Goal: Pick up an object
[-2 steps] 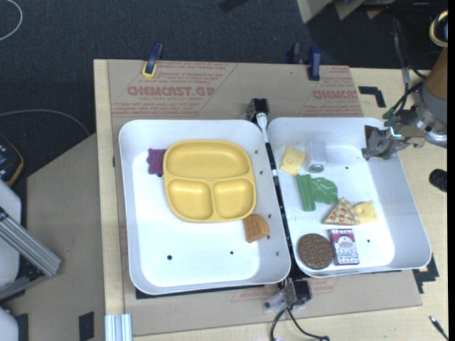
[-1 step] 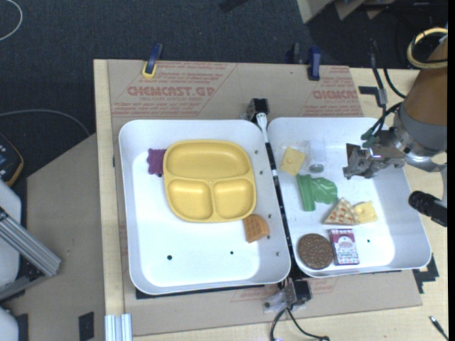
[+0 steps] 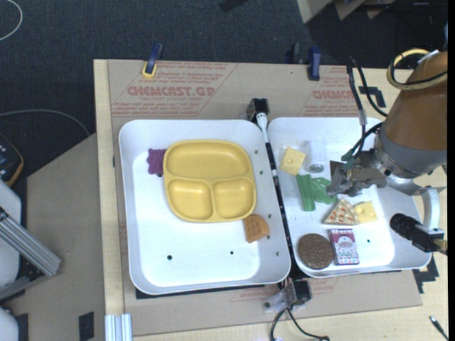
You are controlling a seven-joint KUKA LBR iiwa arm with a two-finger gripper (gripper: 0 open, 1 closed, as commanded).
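**L bin** [image 3: 192,258]:
- Yellow 3-compartment plate [image 3: 210,180], upper-centre.
- Purple item [image 3: 155,162], touching plate's left edge.
- Brown waffle [image 3: 256,227], just off plate's lower-right corner, near bin's right wall.

**R bin** [image 3: 377,251]:
- Cheese block [image 3: 292,160], upper left.
- Green piece [image 3: 309,190], below the cheese, long axis running front-to-back.
- Pizza slice [image 3: 341,212], right of and below green piece.
- Small yellow bit [image 3: 366,212], touching slice's right side.
- Round brown cookie [image 3: 315,251], at front wall.
- Red box [image 3: 344,247], just beside cookie on its right.

**Gripper** [image 3: 346,182]:
- Over R bin centre, arm coming in from right.
- Just right of green piece's upper end, and just behind the pizza slice in view.
- Open/closed state: can't tell; tip is dark and cluttered from this angle.
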